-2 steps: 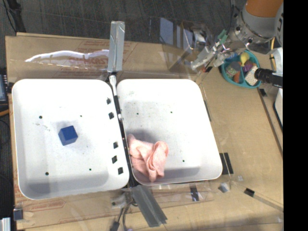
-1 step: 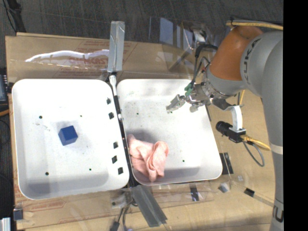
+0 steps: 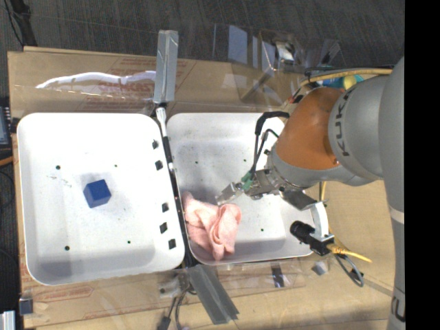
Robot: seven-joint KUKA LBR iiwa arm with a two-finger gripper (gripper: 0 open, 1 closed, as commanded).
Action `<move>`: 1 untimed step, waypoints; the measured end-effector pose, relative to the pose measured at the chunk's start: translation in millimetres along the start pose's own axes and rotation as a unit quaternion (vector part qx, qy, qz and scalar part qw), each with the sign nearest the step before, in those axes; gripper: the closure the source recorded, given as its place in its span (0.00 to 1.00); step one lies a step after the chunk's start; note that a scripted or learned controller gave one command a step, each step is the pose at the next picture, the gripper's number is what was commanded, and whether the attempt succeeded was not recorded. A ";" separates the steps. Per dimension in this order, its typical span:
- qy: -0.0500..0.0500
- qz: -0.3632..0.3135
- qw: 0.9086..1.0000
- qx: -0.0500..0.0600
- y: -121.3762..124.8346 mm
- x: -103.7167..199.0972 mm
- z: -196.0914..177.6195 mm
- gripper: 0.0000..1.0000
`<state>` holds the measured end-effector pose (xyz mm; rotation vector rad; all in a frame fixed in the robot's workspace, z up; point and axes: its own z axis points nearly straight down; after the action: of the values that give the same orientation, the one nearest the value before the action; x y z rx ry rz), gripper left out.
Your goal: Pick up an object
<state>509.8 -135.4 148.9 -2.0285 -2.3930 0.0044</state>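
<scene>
The worktop (image 3: 82, 71) carries two shallow white bins side by side. The arm (image 3: 344, 136), grey with an orange band, enters from the right of the camera view and leans over the right bin (image 3: 206, 133). The left bin (image 3: 41, 184) holds one small blue cube (image 3: 97, 192), lying near its centre, well apart from the arm.

In the right bin, a crumpled pink cloth (image 3: 214, 227) lies against the near-left corner, touching or almost touching the divider between the bins. Its bulk runs roughly from the divider toward the bin centre, with a fold hanging toward the near wall.

The gripper (image 3: 234, 191) hangs just above and to the right of the cloth's upper edge, its tip directed down and left toward the cloth. Nothing is visible between its fingers; whether they are spread or closed cannot be determined at this resolution.

Judgement: the cloth is the nearer candidate object. It lies down and to the left of the gripper, so a short descent in that direction should reach it. The cube would require a crossing over the divider.
</scene>
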 end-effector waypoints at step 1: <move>0.000 -0.072 0.997 -0.001 -2.0 11.5 57.7 0.00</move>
<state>505.7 -124.3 91.2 -1.8520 -2.5340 0.0011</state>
